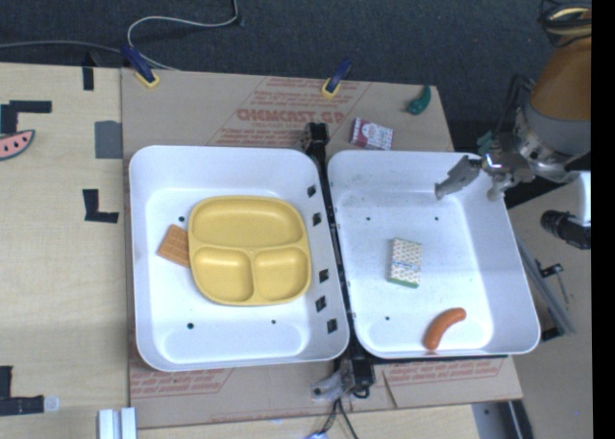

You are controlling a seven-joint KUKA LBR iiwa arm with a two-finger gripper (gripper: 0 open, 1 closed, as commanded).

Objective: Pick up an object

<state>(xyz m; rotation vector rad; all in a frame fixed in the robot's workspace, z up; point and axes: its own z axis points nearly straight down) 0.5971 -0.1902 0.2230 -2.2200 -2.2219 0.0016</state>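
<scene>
Sausage (444, 328) lying diagonally, upper end toward right, end effector (473, 178) spread, empty

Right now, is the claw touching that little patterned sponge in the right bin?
Apart. The camera view shows the claw up near the right bin's far edge, with bare white floor between it and the sponge.

In the left bin (154, 235) a yellow plate (252, 248) with three sections lies flat near the middle. A brown cracker (174, 246) lies touching its left edge, partly under it. In the right bin (500, 264) a small sponge (405, 261) lies at the middle, and an orange sausage (444, 328) lies near the front edge.
</scene>
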